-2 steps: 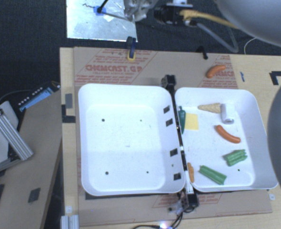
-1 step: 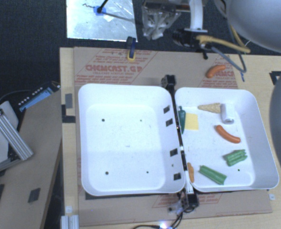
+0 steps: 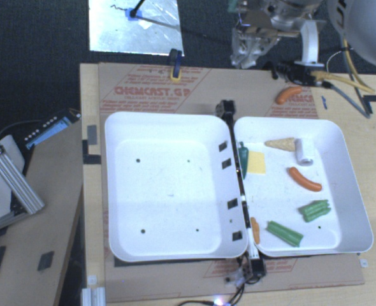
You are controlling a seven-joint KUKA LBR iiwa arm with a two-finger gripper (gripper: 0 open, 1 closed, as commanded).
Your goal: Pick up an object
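While the two-finger metal gripper (image 3: 246,57) hangs above the bench, finger state unclear, a glossy orange sausage (image 3: 304,179) lies in the right shallow white bin (image 3: 347,171).

I see an orange sausage (image 3: 304,179), yellow cheese slice (image 3: 256,162), green beans (image 3: 315,210), a cucumber (image 3: 284,233) lying loose in my right bin (image 3: 350,171).

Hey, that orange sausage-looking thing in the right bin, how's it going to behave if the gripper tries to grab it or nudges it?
The orange sausage is a smooth rounded rod, so it will probably roll sideways if nudged. Its glossy surface suggests the fingers might slip unless they close across its narrow width. It lies flat on the right bin floor, apart from its neighbours, so a push should likely not disturb them.
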